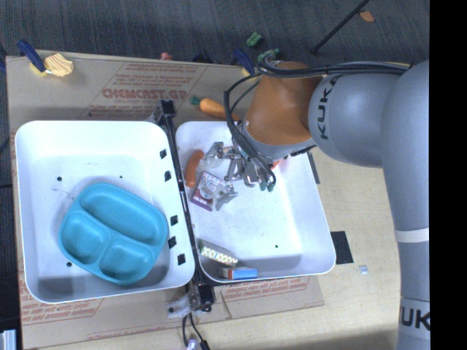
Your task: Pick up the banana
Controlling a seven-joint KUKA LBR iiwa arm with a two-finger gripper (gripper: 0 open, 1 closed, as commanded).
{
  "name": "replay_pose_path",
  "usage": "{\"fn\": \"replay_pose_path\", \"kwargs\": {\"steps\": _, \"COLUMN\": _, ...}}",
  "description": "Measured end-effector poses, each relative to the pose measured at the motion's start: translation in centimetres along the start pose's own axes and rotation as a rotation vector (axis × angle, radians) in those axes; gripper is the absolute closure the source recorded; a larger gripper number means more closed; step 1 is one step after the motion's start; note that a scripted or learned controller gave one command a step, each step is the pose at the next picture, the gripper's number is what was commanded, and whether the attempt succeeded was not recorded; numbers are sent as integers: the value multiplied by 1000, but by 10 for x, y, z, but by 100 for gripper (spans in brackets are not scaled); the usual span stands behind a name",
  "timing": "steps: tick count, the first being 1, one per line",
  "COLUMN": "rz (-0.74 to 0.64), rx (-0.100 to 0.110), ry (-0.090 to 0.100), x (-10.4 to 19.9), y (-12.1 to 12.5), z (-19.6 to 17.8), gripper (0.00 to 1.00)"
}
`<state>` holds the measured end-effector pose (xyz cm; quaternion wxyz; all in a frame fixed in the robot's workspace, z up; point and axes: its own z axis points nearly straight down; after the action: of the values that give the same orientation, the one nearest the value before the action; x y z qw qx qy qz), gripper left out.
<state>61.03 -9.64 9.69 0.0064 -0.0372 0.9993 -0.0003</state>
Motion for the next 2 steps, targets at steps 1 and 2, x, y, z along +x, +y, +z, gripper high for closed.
{"fn": "replay_pose_path", "kwargs": {"steps": 1, "rz": -107, "rx": 0, "ry": 2, "x": 45, "y": 1, "z": 0, "gripper": 0}}
{"fn": "replay_pose_path", "kwargs": {"steps": 2, "rz": -271, "rx": 2, "ry": 1, "x": 95, "y": 7, "z": 2, "gripper": 0}}
